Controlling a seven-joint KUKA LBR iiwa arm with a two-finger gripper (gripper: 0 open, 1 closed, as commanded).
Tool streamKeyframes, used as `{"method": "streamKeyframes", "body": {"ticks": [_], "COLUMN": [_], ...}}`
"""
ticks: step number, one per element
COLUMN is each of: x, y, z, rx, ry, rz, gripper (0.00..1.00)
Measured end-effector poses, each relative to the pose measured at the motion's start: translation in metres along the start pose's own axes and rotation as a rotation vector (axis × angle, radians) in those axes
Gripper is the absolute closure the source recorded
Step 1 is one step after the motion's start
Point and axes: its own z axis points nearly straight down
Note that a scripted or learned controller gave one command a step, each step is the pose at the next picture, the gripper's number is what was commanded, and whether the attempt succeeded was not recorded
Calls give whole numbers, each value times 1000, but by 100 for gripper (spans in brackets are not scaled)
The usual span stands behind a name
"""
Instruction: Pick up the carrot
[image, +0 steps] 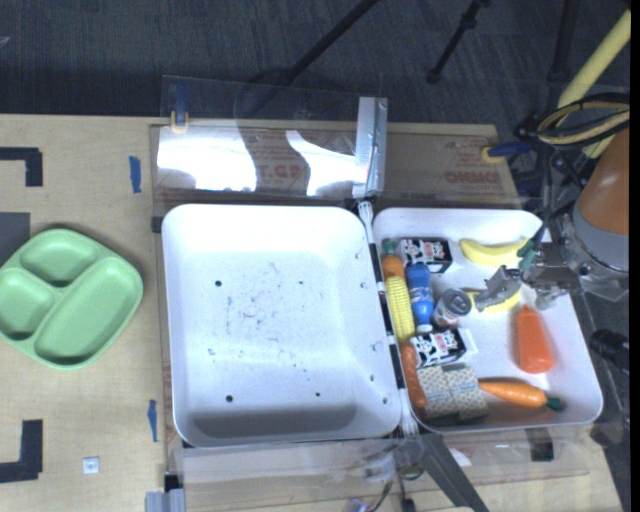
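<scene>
While lying along the near wall of the right bin, carrot; gripper hovering, grip unclear; labels unreadable.

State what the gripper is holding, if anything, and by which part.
Cannot be told. The gripper sits above the right bin near the banana; the carrot lies apart, untouched.
</scene>
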Motion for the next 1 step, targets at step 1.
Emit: {"method": "streamKeyframes", "body": {"ticks": [1], "x": [-36], "y": [-30], "z": [-19], "rx": [-2], "ry": [-1], "rz": [-3], "gripper": [0]}}
